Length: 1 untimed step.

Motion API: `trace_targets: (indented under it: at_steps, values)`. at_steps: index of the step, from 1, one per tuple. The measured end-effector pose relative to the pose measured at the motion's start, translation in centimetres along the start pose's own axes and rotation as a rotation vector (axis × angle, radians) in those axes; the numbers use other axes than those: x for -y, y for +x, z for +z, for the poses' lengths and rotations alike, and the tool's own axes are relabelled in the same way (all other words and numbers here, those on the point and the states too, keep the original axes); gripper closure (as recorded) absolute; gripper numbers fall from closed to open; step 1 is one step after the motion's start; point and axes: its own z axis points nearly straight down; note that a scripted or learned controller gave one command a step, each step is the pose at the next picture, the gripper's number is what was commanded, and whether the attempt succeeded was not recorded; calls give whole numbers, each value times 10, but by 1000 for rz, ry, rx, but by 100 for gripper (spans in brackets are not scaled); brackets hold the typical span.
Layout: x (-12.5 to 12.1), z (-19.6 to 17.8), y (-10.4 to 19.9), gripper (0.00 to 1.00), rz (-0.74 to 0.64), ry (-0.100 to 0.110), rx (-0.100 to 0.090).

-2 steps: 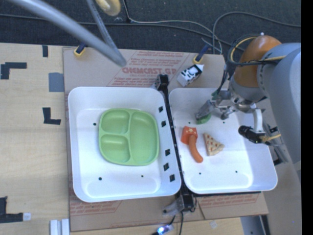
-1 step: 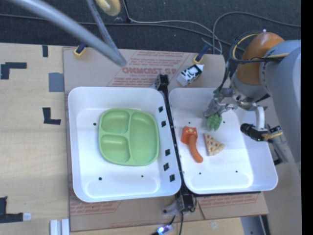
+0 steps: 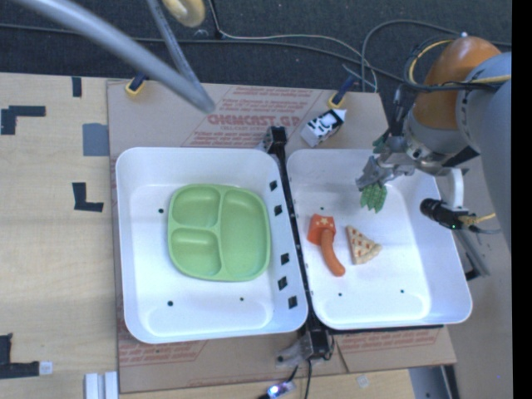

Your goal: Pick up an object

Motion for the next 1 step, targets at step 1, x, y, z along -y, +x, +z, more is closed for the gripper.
trace_targets:
  at_steps: [1]
  values:
    - [1,-63,-1,100,0,-1,1]
